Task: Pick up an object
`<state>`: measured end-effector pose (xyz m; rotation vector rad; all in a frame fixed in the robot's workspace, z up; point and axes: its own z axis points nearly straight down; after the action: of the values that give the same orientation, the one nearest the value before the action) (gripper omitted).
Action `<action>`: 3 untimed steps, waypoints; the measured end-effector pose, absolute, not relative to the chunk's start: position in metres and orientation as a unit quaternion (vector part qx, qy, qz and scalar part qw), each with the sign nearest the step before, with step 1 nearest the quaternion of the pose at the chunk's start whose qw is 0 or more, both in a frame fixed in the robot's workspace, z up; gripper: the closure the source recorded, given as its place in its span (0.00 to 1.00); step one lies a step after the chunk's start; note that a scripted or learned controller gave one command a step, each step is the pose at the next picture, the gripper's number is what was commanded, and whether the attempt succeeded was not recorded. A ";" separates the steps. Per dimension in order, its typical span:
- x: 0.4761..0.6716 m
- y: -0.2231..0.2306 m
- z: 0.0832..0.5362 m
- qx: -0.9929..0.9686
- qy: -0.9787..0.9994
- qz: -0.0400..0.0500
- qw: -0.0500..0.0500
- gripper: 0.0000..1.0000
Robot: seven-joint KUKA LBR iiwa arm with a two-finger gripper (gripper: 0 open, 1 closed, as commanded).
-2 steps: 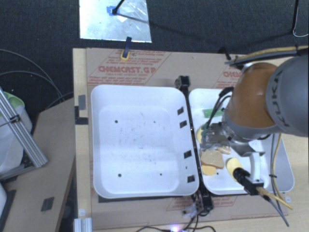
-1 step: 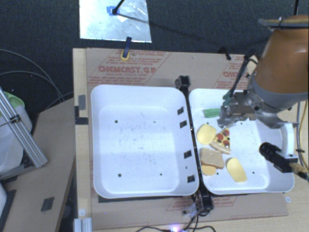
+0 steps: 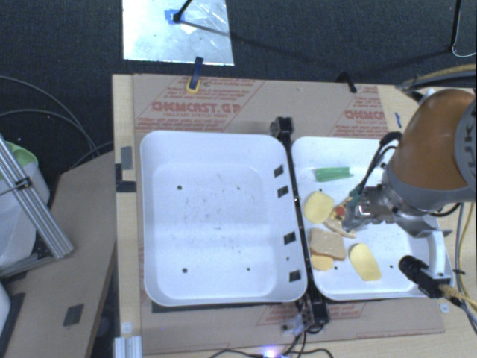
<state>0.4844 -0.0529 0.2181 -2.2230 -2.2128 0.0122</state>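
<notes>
1. Rightward, the claw (image 3: 352,212) sits low in the right bin (image 3: 387,151); its grip state cannot be told.
2. Yellow pieces (image 3: 319,206), a tan slab (image 3: 328,243) and a green stick (image 3: 332,173) lie around it.

Left bin (image 3: 216,222) lies open; yellow pieces (image 3: 319,207) crowd the right bin (image 3: 387,289).

Right bin (image 3: 387,149) contents: green cylindrical piece (image 3: 332,174) lying flat near far wall; yellow rounded piece (image 3: 319,206) mid-left; tan flat slab (image 3: 328,244) just below it, overlapping small yellow piece (image 3: 322,262); yellow oval (image 3: 364,262) near front; small red item (image 3: 340,212), partly hidden.
</notes>
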 end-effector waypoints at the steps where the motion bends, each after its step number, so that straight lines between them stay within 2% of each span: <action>1: 0.489 -0.004 0.297 -0.704 -0.710 -0.004 -0.003 1.00; 2: 0.491 0.003 0.318 -0.705 -0.709 -0.002 -0.001 1.00; 3: 0.487 0.064 0.323 -0.704 -0.711 -0.002 0.000 1.00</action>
<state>0.4867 0.0638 0.3230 -2.2108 -2.2322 -0.0055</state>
